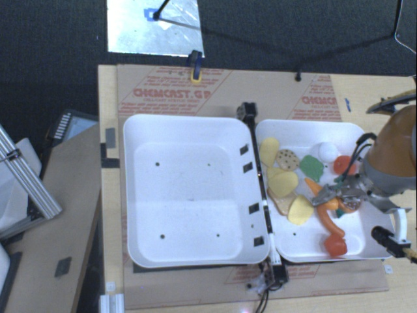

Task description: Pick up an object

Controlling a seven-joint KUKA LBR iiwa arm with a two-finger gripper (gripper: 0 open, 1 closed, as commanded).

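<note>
The left bin [189, 188] sits beside the right bin [293, 246], where play food lies heaped: yellow pieces [284, 183], a green block [312, 167], a carrot [331, 223] and a red piece [335, 245]. The gripper [329, 196] reaches low among them from the right; how wide it stands, or whether it has hold of anything, cannot be told. Nothing appears lifted yet, so the pick looks undone.

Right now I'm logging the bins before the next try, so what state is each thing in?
Left bin: sitting flat on the bench.
Right bin: holds toy foods, piled toward its middle.
Pincer: low in the right bin, over the orange carrot.
Green piece: lying beside the cookie.
Red piece: lying apart near the front wall.
</note>
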